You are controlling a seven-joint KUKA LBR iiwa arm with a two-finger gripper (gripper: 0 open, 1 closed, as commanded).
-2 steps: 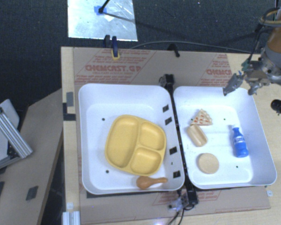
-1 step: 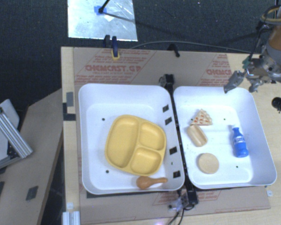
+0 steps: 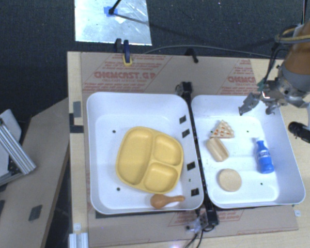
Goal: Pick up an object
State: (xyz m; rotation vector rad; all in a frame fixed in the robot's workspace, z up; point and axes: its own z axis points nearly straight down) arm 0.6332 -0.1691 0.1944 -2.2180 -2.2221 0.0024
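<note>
Two shallow white plastic bins sit side by side on a tan board-covered surface (image 3: 144,68), the left bin (image 3: 101,138) and the right bin (image 3: 287,159) meeting at a dark centre seam. A grey robot arm with an orange band (image 3: 302,56) reaches in at the upper right, its gripper (image 3: 259,103) poised over the far right corner of the right bin, fingers spread wide with nothing between them.

Taking the blue plastic bottle (image 3: 263,157) in the right bin as the landmark: a round tan biscuit-like disc (image 3: 229,180) lies to its lower left, a tan bread-roll-shaped piece (image 3: 217,149) lies to its left, and a wedge-shaped toy slice, pale with orange edging, (image 3: 222,130) lies to its upper left, just above the roll. The gripper hangs above and beyond the bottle, apart from all four items.

Farther left of the bottle, across the seam, a yellow plastic plate with three compartments (image 3: 149,158) rests in the left bin. A brown toy drumstick (image 3: 165,200) lies just below the plate, near the bin's front wall.
</note>
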